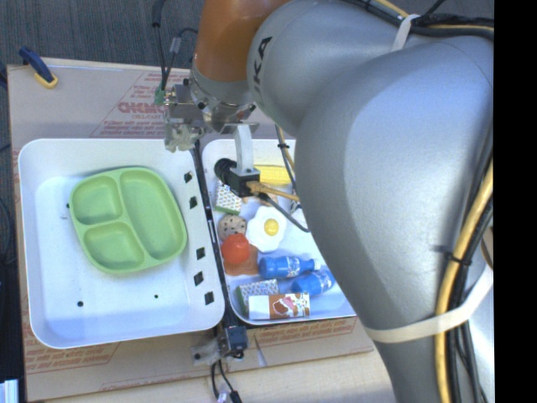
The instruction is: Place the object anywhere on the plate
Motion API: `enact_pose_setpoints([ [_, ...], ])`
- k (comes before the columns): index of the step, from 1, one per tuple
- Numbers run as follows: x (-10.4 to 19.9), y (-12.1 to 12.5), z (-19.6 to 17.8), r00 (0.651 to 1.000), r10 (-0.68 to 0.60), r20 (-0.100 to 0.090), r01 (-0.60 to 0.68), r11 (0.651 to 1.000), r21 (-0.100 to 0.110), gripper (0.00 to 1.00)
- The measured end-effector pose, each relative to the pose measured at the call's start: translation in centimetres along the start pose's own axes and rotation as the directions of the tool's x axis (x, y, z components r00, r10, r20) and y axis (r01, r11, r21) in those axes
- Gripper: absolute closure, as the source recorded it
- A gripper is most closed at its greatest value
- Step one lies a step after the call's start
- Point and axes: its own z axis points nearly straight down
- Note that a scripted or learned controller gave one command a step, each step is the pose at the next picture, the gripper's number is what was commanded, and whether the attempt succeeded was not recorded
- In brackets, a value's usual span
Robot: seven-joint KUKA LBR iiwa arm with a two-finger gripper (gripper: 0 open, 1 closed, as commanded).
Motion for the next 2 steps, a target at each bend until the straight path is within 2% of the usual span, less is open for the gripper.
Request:
enact_pose_setpoints([
  [1,3.1,-3.8,8.4,1.000,0.016,0.001,-0.016,1.000,0.009,1.00],
  [2,-4.7,-1.2,3.1,1.000,0.018,0.001,-0.018,1.000,0.004,1.00],
])
